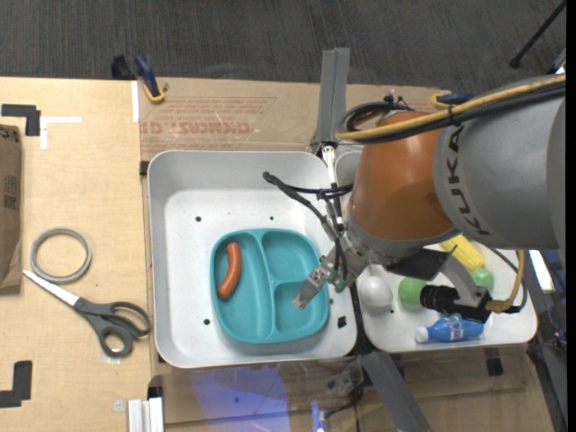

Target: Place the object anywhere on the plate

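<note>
While the gripper (pixel 315 288) hangs low over the right-hand compartments of the teal plate (pixel 270 322), I read its fingers as released, with nothing between them. The sausage (pixel 229 269) already lies lengthwise in the plate's left compartment, well apart from the gripper, so I judge the placing done. The plate sits in the left bin (pixel 171 241), within the arm's reach.

A robotics lab: a KUKA arm (pixel 468 169) reaches over white bins (pixel 171 241) on a plywood table (pixel 72 196) with scissors (pixel 94 313), tape roll (pixel 60 253) and loose cables.
</note>
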